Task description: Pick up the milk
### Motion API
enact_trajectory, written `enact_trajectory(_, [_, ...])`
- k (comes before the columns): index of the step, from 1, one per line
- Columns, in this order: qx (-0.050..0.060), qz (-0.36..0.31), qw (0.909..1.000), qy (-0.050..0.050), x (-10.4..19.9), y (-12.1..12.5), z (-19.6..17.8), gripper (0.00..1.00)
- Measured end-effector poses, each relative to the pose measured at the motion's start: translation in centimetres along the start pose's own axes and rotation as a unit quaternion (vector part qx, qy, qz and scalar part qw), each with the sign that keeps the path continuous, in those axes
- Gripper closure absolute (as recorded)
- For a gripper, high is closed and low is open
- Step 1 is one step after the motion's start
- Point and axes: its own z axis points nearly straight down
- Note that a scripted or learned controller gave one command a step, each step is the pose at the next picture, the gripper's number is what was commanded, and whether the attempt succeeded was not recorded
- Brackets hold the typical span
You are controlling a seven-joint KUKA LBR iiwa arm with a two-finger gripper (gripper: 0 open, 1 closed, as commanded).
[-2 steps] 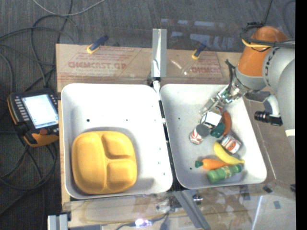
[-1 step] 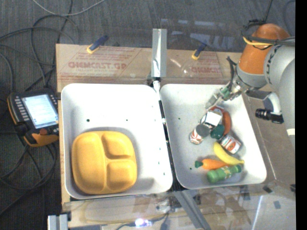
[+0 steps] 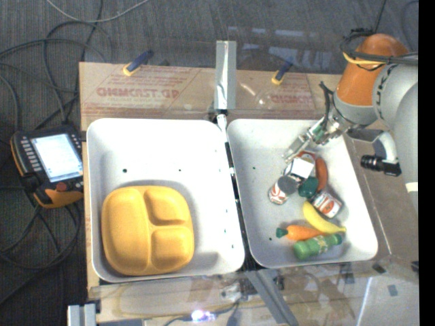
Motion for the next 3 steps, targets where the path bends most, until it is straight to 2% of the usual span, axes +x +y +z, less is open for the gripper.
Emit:
enact_trajectory(1, [0.003, 0.002, 1.0, 0.006, -0.6, -0.2, 0.6, 0.0])
enact_trajectory(2, [-0.001, 0.1, 0.9949, -0.001, 0.9, 0.4, 0.8, 0.0])
enact_trajectory(3, [-0.003, 0.099, 0.995, -0.004, 0.8, 0.5, -0.2, 1.0])
